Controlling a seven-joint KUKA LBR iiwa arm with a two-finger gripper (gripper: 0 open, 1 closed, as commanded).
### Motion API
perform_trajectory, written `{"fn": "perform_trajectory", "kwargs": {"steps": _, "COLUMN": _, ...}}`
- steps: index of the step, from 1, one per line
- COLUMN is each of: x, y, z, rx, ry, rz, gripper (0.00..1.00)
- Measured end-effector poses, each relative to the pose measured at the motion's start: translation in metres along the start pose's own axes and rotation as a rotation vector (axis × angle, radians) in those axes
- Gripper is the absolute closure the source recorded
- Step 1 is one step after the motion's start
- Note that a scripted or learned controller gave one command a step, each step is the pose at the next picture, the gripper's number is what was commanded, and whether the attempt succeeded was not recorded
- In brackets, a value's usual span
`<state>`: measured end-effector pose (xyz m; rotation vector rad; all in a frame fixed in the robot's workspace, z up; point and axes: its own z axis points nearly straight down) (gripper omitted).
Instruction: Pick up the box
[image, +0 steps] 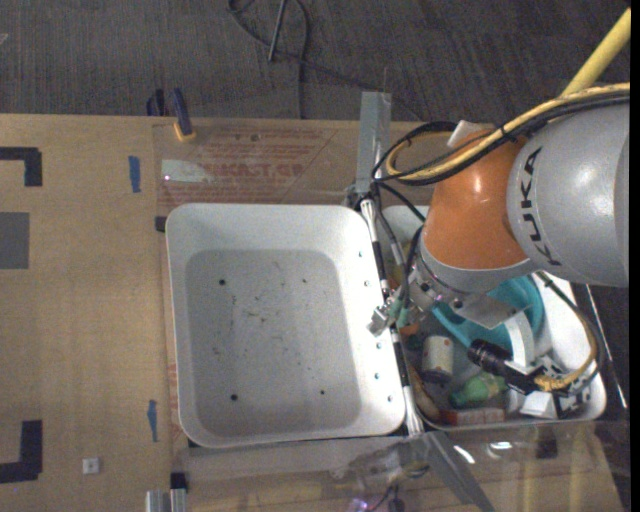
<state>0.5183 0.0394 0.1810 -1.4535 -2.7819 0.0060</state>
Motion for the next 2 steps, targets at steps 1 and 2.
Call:
{"fn": "perform_trajectory", "kwargs": {"steps": 1, "x": 0.000, "y": 0.001, "z": -0.007, "rx": 0.004, "ry": 0.001, "rz": -0.002, "gripper": 1.00}}
{"fn": "perform_trajectory", "kwargs": {"steps": 2, "x": 0.079, "y": 0.006, "z": 0.036, "rx": 0.003, "ry": 0.002, "rz": -0.079, "gripper": 1.00}}
